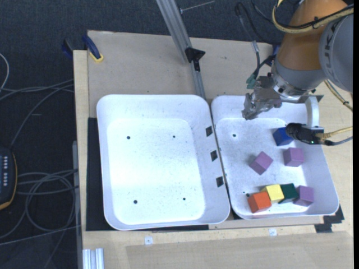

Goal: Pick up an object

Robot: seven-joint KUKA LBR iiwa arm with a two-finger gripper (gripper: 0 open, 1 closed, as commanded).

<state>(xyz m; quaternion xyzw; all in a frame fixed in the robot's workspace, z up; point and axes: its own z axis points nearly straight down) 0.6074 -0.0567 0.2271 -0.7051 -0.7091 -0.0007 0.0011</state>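
Desk (140, 55), two bins. Right bin (235, 200): seven blocks, nearest me blue (282, 137). My fingers (251, 112) hover over its far-left corner, holding nothing; spread or pressed, cannot tell. Step: approach. Next: shift over one block, descend.

Two shallow white plastic bins on bench: left bin (112, 167), right bin (235, 206).

Small blocks, seven in all, every one in right bin:
- purple cubes, three: one mid-bin (261, 162), one toward right wall (294, 157), one at near right corner (305, 195)
- blue cube, one (282, 136)
- orange cube, one (259, 201)
- yellow cube, one (275, 193)
- green cube, one (289, 192)

One grey robot arm (305, 43).
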